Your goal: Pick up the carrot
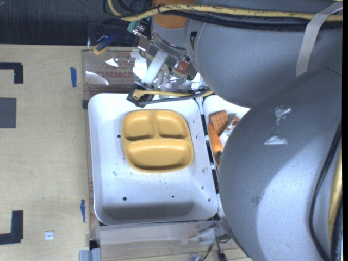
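An orange strip that looks like the carrot (216, 143) lies in the right bin, just right of the wall between the two bins, and the arm hides most of it. My gripper (159, 80) hangs over the far rim of the left bin (103, 162), well to the left of and beyond the carrot. Nothing shows in its grasp.
A yellow divided plate (157, 140) lies upside down in the middle of the left bin. A brown textured piece (218, 120) sits just beyond the carrot in the right bin. The grey arm (283, 145) covers nearly all of the right bin. Wooden bench (43, 145) lies to the left.
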You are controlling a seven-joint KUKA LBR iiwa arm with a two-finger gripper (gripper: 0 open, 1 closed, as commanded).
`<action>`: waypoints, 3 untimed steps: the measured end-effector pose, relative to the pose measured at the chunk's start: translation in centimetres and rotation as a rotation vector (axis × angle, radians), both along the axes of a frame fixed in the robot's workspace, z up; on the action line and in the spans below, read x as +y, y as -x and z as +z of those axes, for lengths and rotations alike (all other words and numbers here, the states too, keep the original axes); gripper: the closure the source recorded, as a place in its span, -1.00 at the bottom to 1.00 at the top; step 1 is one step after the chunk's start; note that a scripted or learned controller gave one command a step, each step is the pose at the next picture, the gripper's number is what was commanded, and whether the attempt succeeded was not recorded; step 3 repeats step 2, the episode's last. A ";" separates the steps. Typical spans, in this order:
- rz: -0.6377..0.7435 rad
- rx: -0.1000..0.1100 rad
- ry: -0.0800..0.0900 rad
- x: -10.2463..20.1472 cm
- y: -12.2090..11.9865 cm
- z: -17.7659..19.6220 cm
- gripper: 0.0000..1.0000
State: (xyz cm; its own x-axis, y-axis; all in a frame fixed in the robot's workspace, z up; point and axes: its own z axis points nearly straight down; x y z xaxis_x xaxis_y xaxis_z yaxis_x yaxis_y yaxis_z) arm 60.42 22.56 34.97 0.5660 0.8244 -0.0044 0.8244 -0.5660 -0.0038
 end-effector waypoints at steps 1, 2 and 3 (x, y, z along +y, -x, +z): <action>-0.266 -0.004 0.001 -3.8 4.7 8.5 1.00; -0.718 -0.008 0.000 -6.0 5.0 8.5 1.00; -0.718 -0.008 0.000 -6.0 5.0 8.5 1.00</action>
